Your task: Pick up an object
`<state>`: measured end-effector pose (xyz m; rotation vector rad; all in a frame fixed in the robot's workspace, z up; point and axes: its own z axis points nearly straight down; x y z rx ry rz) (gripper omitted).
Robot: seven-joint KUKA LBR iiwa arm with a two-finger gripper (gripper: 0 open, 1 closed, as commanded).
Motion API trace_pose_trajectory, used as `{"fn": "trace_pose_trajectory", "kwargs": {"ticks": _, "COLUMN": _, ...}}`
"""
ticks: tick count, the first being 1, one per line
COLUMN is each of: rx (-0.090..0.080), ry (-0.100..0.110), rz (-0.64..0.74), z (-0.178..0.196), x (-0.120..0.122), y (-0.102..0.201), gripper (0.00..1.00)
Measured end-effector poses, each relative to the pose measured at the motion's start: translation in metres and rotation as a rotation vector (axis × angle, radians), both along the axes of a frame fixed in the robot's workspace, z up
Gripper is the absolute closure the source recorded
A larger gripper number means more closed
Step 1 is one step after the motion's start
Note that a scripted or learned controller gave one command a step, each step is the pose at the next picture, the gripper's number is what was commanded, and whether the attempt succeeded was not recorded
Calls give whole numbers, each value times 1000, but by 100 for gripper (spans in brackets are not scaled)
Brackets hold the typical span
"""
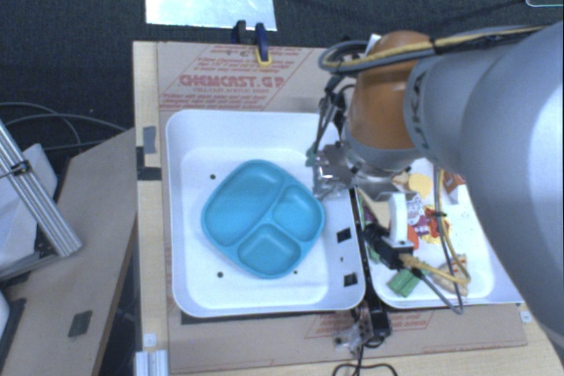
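A blue three-compartment plate lies flat in the middle of the left bin. The gripper hangs over that bin's right side, just above the plate's upper right rim. The grey arm with its orange band hides most of the wrist. In the right bin lie a green block, a white piece, yellow sticks and a yellow and red item.
The arm's bulk covers the upper part of the right bin. The dark divider between the bins runs just below the gripper. A cardboard sheet lies under both bins, with clamps at its far edge.
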<state>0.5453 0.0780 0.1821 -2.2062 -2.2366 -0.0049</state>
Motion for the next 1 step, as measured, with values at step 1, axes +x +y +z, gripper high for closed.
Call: {"fn": "trace_pose_trajectory", "kwargs": {"ticks": 1, "rx": -3, "ry": 1, "rz": -8, "z": 0, "x": 42, "y": -1, "gripper": 100}}
